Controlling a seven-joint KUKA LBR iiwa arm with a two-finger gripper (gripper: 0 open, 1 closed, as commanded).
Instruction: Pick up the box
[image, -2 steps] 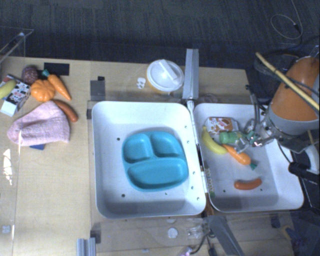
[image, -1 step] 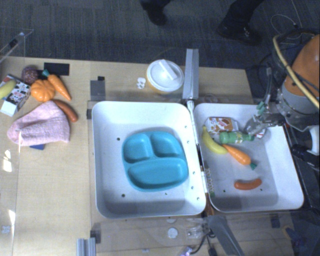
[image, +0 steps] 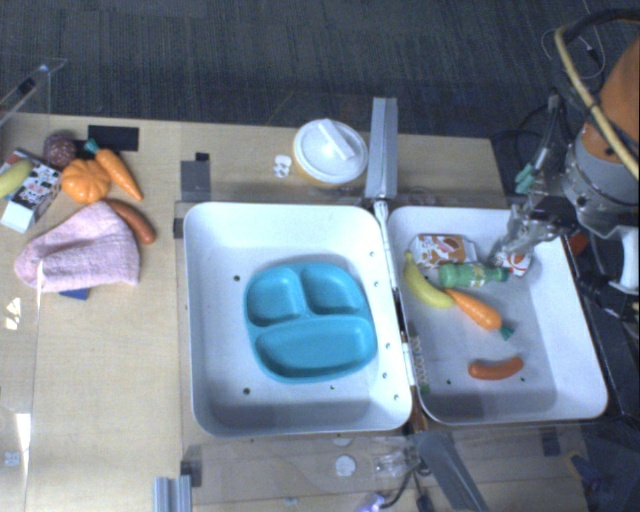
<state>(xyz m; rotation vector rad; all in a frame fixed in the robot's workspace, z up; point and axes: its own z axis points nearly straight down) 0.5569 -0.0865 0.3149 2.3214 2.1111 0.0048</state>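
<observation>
The claw (image: 520, 240) hangs low over the far right part of the right white bin (image: 580, 385), its tip just above a small red-and-white item (image: 517, 262); whether it is spread or closed I cannot tell, and nothing shows clearly in its hold. The small brown-and-white printed carton box (image: 441, 247) lies flat near the bin's far left corner, touching a green plastic bottle (image: 470, 274), with a yellow toy banana (image: 426, 289), an orange toy carrot (image: 474, 309) and a toy sausage (image: 495, 368) nearby. I judge the pick not yet done: the box still rests on the bin floor. The left white bin (image: 210, 400) holds a blue sectioned tray (image: 311, 320). The pale wooden bench (image: 100, 400) carries a pink cloth (image: 82, 250) toward its left edge; dark carpet (image: 250, 50) lies beyond.
</observation>
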